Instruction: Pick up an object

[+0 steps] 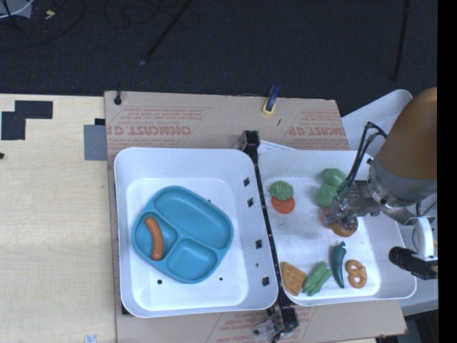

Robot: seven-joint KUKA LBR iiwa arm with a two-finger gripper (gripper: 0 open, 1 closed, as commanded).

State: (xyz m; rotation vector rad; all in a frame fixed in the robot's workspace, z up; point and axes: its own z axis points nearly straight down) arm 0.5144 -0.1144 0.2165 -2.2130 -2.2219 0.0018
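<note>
My gripper [341, 215] reaches in from the right and hangs low in the right bin [307, 170]. It is right over a brown round toy [345, 227] and beside a light green toy [330, 186]. Elsewhere in that bin lie a red and green strawberry-like toy [282, 196], a dark green pepper [338, 260], a pretzel [355, 273], a waffle-like piece [291, 277] and a green vegetable [315, 278]. Nothing shows clearly between the fingers.
The left bin [136, 170] holds a blue divided plate [184, 233] with a sausage [154, 237] in its left compartment. A black divider [260, 213] runs between the two bins. Cardboard [186, 123] lies under both bins.
</note>
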